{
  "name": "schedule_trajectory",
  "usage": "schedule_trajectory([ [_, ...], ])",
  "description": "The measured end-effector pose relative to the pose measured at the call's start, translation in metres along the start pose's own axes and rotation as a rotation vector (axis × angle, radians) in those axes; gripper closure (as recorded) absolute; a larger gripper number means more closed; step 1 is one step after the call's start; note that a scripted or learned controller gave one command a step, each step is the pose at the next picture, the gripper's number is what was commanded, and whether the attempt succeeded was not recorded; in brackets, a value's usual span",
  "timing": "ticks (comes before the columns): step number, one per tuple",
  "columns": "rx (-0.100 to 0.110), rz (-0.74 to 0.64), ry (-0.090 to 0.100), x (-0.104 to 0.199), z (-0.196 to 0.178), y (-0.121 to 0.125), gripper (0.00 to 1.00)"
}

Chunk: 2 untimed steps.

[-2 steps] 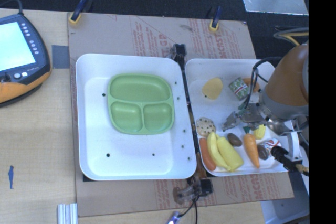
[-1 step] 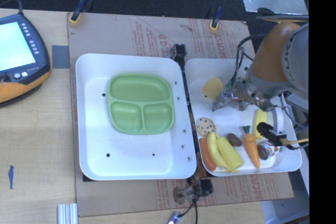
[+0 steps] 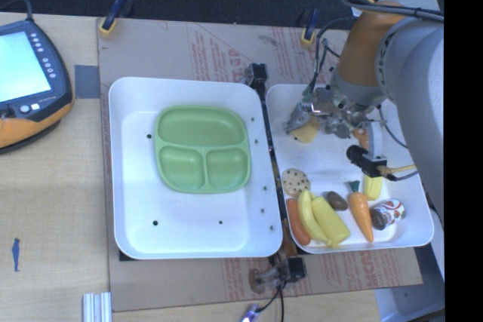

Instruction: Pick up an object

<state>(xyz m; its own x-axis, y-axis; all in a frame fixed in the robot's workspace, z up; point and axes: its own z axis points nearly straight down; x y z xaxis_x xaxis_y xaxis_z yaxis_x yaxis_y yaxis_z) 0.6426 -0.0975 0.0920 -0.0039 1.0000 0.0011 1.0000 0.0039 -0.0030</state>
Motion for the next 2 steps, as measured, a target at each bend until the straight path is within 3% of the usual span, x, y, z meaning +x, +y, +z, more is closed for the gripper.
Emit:
schedule_trajectory([
  [2,-0.002,-0.002,-0.001,-0.0072,-0.0001,0.0138,0.0],
])
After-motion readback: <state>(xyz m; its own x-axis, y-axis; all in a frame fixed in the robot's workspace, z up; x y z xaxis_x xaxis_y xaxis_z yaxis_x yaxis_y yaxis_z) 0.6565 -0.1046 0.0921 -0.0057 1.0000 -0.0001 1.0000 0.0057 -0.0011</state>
